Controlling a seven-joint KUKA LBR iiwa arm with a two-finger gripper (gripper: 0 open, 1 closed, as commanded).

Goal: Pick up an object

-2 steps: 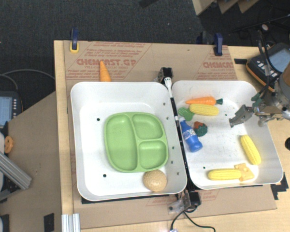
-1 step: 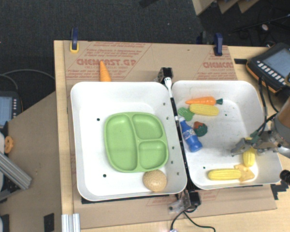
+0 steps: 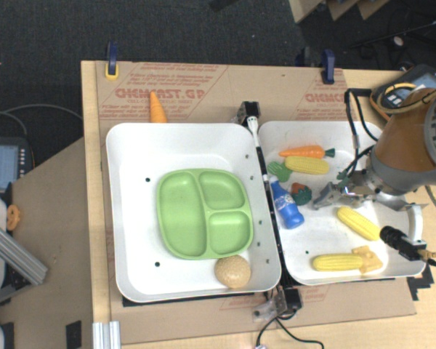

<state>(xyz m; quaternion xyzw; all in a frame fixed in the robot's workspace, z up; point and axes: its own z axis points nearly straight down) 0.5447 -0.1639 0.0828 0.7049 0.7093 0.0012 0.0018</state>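
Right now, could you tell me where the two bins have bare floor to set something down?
Left bin: bare floor all around the green divided plate, widest along the far and left walls; the tan ball takes the near edge. Right bin: crowded; a small bare patch lies between the blue bottle, the yellow banana and the corn cob.

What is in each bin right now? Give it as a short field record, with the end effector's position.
left bin: green divided plate, tan round item
right bin: carrot, corn cob, blue bottle, banana, yellow corn
outside bins: orange cone on the board
end effector: low over right bin, near the blue bottle
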